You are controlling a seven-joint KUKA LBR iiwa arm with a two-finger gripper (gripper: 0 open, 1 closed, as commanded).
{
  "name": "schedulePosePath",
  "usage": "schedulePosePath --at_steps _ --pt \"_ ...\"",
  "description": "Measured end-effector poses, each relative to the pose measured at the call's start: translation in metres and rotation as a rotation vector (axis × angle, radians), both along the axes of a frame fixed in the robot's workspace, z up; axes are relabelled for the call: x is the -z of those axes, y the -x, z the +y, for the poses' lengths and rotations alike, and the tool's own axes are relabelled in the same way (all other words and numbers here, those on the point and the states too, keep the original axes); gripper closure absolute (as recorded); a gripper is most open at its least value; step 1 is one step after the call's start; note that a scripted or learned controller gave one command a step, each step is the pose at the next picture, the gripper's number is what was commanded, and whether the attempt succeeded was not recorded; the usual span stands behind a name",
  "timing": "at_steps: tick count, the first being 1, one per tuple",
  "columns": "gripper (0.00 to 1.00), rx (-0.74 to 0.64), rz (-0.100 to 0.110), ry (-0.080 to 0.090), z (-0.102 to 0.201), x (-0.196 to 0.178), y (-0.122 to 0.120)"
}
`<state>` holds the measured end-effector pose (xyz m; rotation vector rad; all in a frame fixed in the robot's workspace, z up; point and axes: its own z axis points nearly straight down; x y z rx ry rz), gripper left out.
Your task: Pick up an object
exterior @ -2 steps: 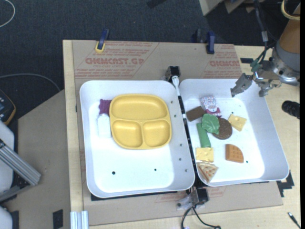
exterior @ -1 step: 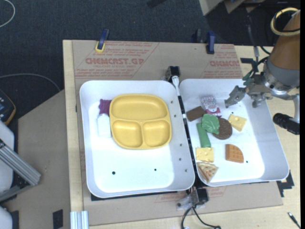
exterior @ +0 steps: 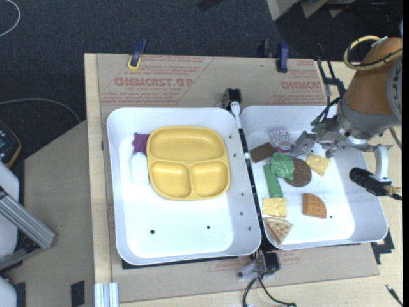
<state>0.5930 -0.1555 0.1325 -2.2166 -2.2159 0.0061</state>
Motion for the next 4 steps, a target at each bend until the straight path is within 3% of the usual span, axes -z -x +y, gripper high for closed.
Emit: schedulePosePath --at_steps 1,2,4 --pt "0.0 -0.001 -0.014 0.001 0.001 0.044 -0.003" --pt "1.0 0.001 -0.021 0.005 -0.001 0.031 -0.005" --pt "1.0 -0.001 -0.015 0.005 -0.01 -0.072 0.004"
